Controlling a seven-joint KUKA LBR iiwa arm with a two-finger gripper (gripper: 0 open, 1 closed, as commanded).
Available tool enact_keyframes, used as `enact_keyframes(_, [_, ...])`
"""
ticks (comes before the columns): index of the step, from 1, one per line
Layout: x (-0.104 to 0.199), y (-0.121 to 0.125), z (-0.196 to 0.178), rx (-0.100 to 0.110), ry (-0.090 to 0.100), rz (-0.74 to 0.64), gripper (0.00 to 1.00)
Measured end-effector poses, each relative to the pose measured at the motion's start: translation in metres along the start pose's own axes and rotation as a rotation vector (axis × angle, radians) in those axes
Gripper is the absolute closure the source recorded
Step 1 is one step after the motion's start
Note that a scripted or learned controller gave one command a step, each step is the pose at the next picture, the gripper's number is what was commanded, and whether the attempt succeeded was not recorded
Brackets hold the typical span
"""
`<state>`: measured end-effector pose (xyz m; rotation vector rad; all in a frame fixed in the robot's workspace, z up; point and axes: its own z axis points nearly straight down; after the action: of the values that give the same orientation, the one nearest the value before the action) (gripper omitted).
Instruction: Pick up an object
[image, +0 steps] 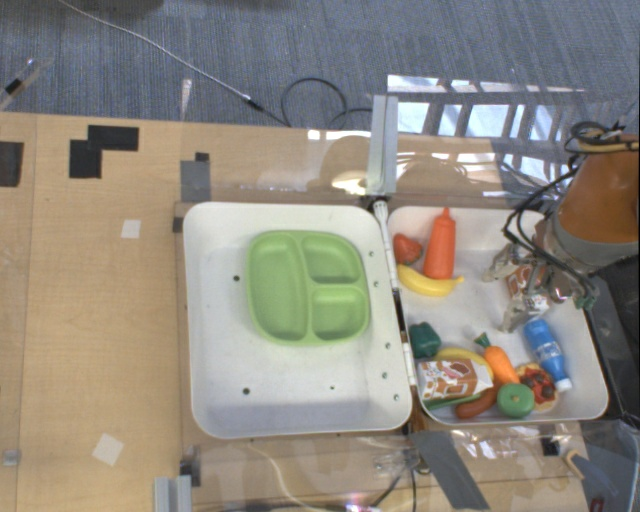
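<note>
The right bin holds several toy foods: an orange bottle, a banana, a red piece, a green pepper, a carrot, a blue bottle, a printed box, a sausage and a green apple. My gripper hangs over the right half of this bin, just above and left of the blue bottle. Its metal fingers stand spread and open, with nothing clearly between them.
A green divided plate lies in the left bin. The arm's orange band and black cables sit over the right bin's far right corner. A metal post rises behind the wall between the bins.
</note>
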<state>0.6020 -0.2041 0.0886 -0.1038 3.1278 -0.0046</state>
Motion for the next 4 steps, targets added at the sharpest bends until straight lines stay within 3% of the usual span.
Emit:
enact_keyframes(1, [0.007, 0.011, 0.000, 0.000, 0.000, -0.014, 0.00])
enact_keyframes(2, [-0.004, -0.001, 0.000, 0.000, 0.000, -0.142, 0.00])
enact_keyframes(4, [0.007, 0.001, 0.000, 0.000, 0.001, -0.148, 0.00])
